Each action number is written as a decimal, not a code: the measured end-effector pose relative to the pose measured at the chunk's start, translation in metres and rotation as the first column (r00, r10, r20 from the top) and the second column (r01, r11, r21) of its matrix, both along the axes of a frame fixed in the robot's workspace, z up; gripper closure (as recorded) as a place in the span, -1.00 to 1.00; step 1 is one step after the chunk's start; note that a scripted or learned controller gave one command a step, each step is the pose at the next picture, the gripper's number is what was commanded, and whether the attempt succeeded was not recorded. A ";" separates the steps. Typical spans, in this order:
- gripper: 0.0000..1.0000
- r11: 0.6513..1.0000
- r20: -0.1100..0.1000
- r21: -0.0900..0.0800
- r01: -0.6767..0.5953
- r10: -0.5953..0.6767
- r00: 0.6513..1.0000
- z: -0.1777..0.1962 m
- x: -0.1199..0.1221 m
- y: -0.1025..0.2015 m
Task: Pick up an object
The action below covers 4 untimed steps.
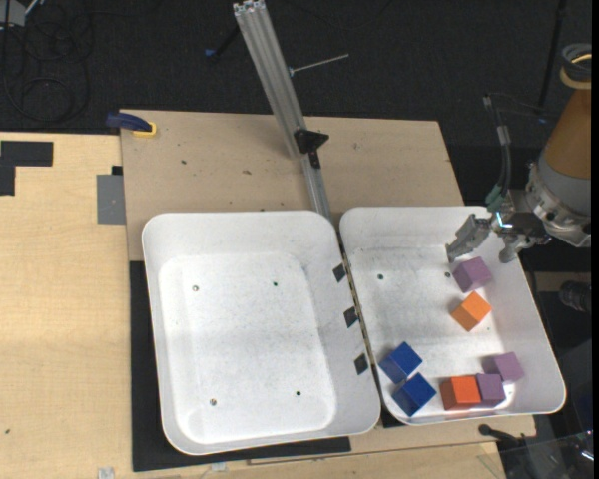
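My gripper (487, 245) hangs over the far right part of the right bin (409, 238), its two fingers spread open with nothing between them. Just in front of the fingertips lies a purple block (471, 272), close to them but apart from them. An orange block (470, 310) sits a little nearer the camera. Two blue blocks (402, 360) (414, 394) lie by the bin's front left corner. Along the front wall sit a red-orange block (463, 391) and two purple blocks (490, 388) (506, 367).
The left bin (180, 257) stands beside the right one, with black clips (350, 315) along the shared rim. A slanted aluminium bar (280, 88) rises behind the bins. The arm's orange band (571, 133) is at the right edge.
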<state>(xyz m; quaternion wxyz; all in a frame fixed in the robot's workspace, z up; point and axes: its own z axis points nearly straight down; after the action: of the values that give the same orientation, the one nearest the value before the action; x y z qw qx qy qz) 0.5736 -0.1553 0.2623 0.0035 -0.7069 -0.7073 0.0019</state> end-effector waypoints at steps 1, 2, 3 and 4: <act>-1.00 1.000 0.005 -0.001 0.001 -0.001 1.000 0.002 0.001 -0.001; -1.00 1.000 -0.002 0.000 0.001 -0.001 1.000 -0.061 0.000 0.005; -1.00 1.000 -0.002 0.000 0.002 -0.002 1.000 -0.116 -0.004 -0.004; -1.00 1.000 0.000 0.000 0.003 -0.003 1.000 -0.170 -0.005 -0.003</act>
<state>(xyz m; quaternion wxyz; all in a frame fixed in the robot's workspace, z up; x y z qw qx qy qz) 0.5687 -0.1582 0.0921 0.0034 -0.7078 -0.7064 0.0019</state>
